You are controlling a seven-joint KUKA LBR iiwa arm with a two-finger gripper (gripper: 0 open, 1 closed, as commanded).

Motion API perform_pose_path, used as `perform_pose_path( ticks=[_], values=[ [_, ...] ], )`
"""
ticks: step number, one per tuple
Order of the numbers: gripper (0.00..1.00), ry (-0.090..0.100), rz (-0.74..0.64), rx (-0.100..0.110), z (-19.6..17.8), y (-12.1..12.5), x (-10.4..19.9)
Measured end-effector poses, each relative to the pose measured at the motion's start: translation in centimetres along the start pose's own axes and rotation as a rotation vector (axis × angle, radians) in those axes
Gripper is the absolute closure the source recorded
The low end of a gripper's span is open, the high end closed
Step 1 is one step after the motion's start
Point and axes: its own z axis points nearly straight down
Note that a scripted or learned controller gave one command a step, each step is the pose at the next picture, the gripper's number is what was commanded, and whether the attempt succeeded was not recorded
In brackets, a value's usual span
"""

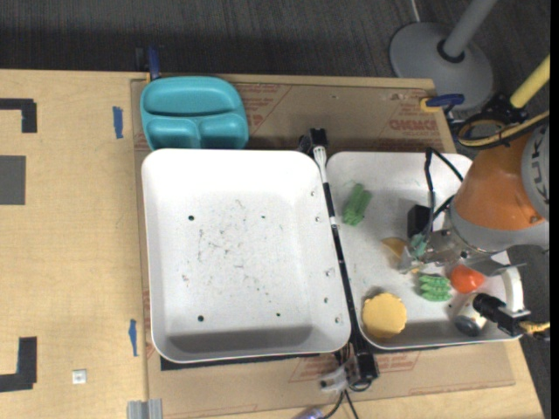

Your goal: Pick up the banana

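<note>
Gripper low in the right bin, banana hard to pick out of the clutter

From my seat: the right bin [384, 168] holds everything, and the arm [498, 195] hides much of it. The gripper [420, 246] sits low among small things, and I cannot tell whether it is open, closed, or gripping anything. I take the tan-yellow piece [395, 248] touching its left side for the banana. The risk is a wrong grab: the round yellow lump [384, 314] lies near, and the green pod [431, 287] and orange piece [466, 278] crowd close by.
</note>
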Motion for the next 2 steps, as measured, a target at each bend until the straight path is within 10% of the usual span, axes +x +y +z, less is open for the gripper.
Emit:
perform_pose_path(
  ticks=[1, 2],
  values=[
    [1.00, 0.000, -0.009, 0.004, -8.9, -2.8, 6.0],
    [1.00, 0.000, 0.074, 0.004, -8.9, 4.9, 8.7]
  ],
)
